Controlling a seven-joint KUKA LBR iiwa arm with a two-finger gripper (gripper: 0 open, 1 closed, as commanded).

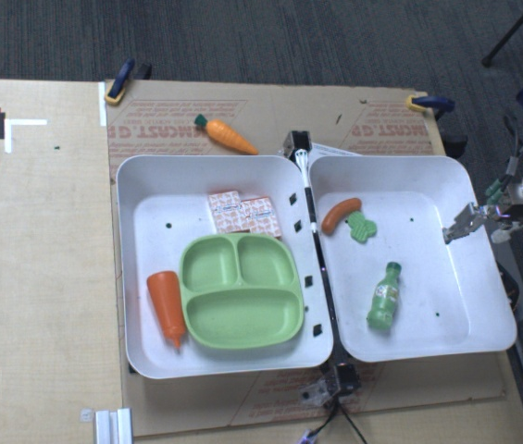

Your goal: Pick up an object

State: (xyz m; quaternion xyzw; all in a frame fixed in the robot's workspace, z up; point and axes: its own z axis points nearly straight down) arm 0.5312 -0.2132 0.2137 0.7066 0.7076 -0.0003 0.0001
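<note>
The right bin [446, 331] holds a small green bottle [384, 296] lying near its middle. A reddish sausage [341, 214] and a small green leafy piece [363, 228] sit at its back left. My gripper [462, 226] hangs over the right bin's right rim, well to the right of these objects, and I see nothing in it. In the left bin [136, 192] lie a green divided plate [241, 290], an orange carrot [166, 307] at the plate's left and a red-and-white packet [240, 212] behind it.
A second carrot [227, 135] with a green top lies on the cardboard behind the left bin. Clamps [119, 80] hold the cardboard's back corners. Bare bin floor lies between the bottle and the right rim.
</note>
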